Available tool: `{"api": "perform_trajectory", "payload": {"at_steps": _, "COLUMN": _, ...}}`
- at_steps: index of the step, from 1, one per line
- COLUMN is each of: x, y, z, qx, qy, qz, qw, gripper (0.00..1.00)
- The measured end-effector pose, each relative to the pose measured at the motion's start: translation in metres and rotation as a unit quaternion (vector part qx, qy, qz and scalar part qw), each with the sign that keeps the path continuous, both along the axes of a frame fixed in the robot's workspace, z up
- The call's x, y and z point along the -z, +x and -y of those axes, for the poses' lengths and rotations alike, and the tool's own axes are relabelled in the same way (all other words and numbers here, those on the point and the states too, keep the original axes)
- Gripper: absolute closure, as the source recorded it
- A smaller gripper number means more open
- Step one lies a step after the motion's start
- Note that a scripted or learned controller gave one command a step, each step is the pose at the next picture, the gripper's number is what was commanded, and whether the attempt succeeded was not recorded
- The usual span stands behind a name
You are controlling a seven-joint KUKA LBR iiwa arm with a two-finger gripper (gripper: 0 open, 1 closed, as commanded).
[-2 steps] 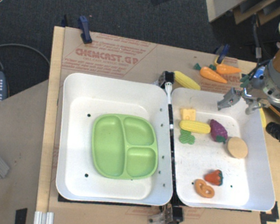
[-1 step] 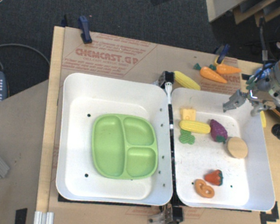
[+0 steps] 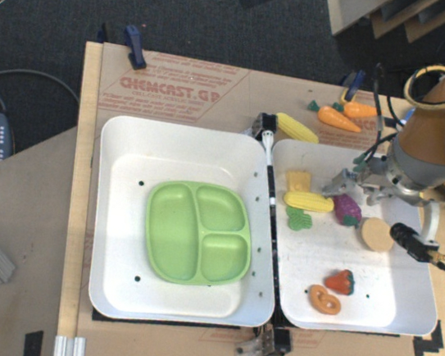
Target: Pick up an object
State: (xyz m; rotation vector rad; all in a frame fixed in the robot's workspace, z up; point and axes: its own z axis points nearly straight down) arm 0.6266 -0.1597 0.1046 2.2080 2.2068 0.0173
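My gripper hangs low over the far part of the right bin, open, with its fingers spread just above a purple eggplant. Nothing is between the fingers. A yellow corn cob lies just left of the eggplant, with a green piece below it and a yellow block above it. A tan round piece lies to the right of the eggplant. Nearer the front lie a red strawberry and an orange piece.
The left bin holds a green divided plate. Beyond the bins, on the cardboard, lie a yellow banana and an orange carrot. The arm's wrist stands over the right bin's far right corner.
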Motion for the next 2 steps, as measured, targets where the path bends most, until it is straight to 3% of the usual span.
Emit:
{"api": "perform_trajectory", "payload": {"at_steps": 1, "x": -0.008, "y": 0.000, "z": -0.001, "qx": 0.000, "qy": 0.0006, "qz": -0.001, "qw": 1.0000, "gripper": 1.00}}
{"api": "perform_trajectory", "payload": {"at_steps": 2, "x": -0.018, "y": 0.033, "z": -0.036, "qx": -0.003, "qy": 0.0024, "qz": -0.009, "qw": 1.0000, "gripper": 1.00}}
